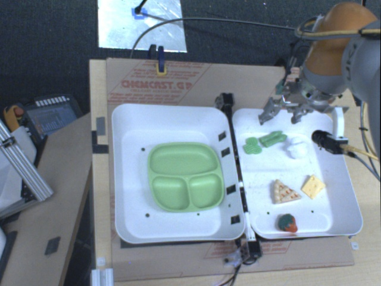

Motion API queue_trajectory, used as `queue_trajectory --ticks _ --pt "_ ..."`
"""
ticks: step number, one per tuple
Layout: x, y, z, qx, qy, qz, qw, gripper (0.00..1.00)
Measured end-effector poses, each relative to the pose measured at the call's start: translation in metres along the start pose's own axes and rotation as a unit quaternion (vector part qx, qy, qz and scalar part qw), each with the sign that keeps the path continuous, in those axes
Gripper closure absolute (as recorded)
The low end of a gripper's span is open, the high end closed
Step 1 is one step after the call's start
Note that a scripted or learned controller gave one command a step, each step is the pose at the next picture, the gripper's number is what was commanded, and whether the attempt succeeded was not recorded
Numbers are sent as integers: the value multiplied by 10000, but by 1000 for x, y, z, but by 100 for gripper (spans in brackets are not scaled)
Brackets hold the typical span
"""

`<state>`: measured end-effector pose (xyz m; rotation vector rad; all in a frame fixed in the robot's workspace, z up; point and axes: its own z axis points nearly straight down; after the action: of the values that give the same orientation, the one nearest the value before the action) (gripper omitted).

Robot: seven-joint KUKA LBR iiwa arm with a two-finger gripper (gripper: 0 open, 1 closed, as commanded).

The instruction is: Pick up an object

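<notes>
In the right bin [339,216] lie a green toy vegetable [265,141], a small white object [296,148], a yellow cheese wedge [313,186], a pizza slice [285,192] and a red and green strawberry [288,222]. My gripper [280,116] hangs over the bin's far edge, just above the green vegetable, open with its two fingers spread and nothing between them.
The left bin [128,159] holds a green divided plate [182,176]. A black divider [233,165] runs between the bins. A black cylinder [324,140] on the arm's side sticks out over the right bin's far right. A cable [208,21] crosses behind.
</notes>
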<state>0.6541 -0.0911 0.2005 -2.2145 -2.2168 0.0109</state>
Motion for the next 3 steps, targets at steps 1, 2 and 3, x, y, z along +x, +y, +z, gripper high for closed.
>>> queue_trajectory --ticks 1,2,3 --pt "0 3 -7 -63 -6 -9 10000 0" --pt "3 9 36 -47 -5 -24 10000 0" --pt "-4 9 94 -49 -7 -2 10000 0"
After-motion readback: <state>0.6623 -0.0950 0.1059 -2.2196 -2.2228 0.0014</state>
